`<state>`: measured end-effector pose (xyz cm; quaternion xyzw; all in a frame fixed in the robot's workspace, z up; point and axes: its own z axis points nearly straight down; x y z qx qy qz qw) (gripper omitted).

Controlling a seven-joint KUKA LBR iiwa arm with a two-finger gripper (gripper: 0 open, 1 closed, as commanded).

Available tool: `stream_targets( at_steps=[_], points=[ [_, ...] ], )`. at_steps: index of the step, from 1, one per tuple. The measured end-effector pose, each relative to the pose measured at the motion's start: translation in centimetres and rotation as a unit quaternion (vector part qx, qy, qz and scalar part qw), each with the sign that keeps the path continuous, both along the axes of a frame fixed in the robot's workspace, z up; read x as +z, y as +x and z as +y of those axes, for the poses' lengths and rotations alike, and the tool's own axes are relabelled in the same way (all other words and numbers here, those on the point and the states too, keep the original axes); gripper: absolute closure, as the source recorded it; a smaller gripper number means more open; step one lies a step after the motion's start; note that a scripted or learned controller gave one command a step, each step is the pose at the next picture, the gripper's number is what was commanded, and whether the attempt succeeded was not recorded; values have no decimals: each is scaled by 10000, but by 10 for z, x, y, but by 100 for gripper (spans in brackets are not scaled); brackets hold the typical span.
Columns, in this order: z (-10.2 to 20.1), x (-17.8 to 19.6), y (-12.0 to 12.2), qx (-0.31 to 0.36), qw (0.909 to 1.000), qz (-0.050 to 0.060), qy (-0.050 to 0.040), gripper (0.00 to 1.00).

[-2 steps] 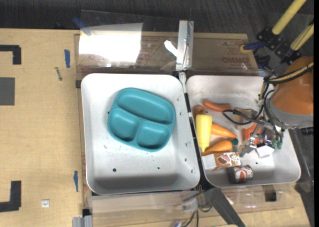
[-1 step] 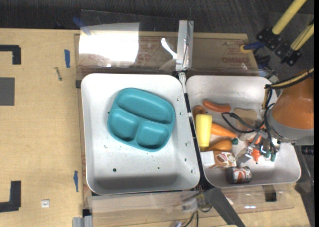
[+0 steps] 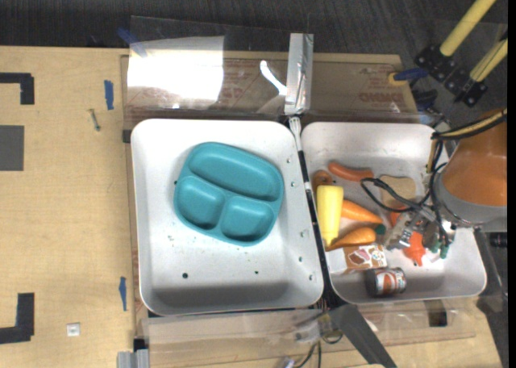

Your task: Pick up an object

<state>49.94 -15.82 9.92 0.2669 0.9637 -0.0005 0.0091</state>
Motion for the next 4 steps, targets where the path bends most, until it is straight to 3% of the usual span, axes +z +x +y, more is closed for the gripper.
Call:
stream_targets(
  at_steps=[1, 2, 3, 4],
  points=[
    [19, 170, 11, -499, 9987, 31, 27, 100],
    [57, 136, 39, -345, 9993, 114, 42, 100],
    [89, 129, 62, -452, 9989, 86, 35, 100],
    [97, 129, 94, -252, 9996, 80, 26, 100]
  ],
)
